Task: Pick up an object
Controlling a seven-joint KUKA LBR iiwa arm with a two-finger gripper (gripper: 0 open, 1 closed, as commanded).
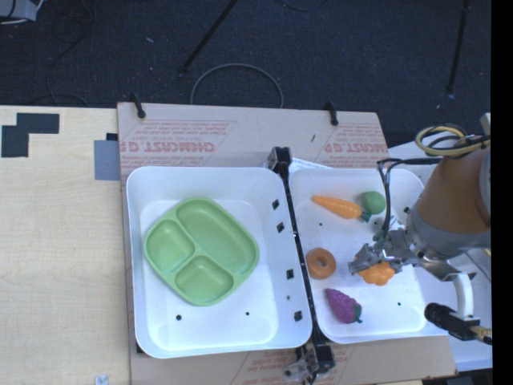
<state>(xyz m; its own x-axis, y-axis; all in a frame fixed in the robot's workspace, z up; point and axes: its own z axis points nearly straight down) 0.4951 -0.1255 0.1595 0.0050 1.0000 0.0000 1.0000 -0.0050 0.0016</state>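
The small orange toy lies in the right bin, just under my fingers. I cannot tell whether they grip it or merely touch it. Near it sit a doughnut, purple grapes and a carrot; the green plate occupies the left bin.

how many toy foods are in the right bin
4: a carrot at the back beside a green piece, a donut near the divider, purple grapes in front. The gripper may hide more.
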